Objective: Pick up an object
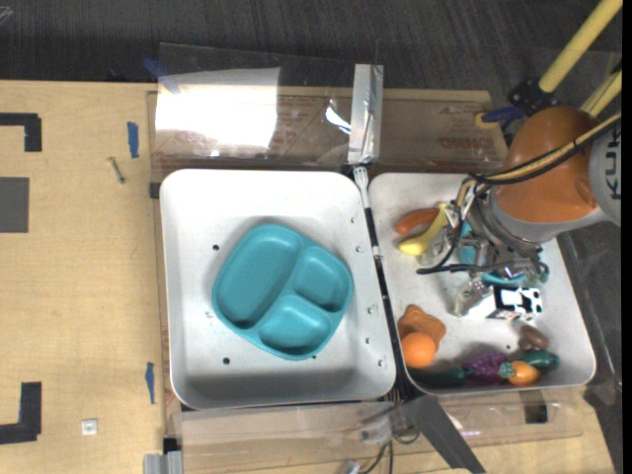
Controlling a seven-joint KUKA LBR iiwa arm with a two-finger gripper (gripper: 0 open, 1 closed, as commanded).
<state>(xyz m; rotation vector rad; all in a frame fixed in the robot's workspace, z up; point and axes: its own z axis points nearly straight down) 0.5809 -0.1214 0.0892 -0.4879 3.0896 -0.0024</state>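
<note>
My gripper (470, 282) hangs low over the middle of the right bin (578, 336), under the arm's orange band (545, 171). Cables and the wrist body cover its tip. Just left of it lie a yellow banana (427, 237) and an orange-red toy piece (416, 219). A black-and-white toy (519, 302) sits close to its right. Along the bin's front lie an orange ball (420, 351), a brown-orange piece (423, 321), purple grapes (485, 364), a carrot (520, 371) and a small brown item (534, 337). I see nothing held.
The left bin (188, 215) holds a teal divided plate (282, 287). A raised divider (373, 265) separates the two bins. A clear plastic sheet (257, 117) stands behind the bins. Yellow poles (585, 33) rise at the back right.
</note>
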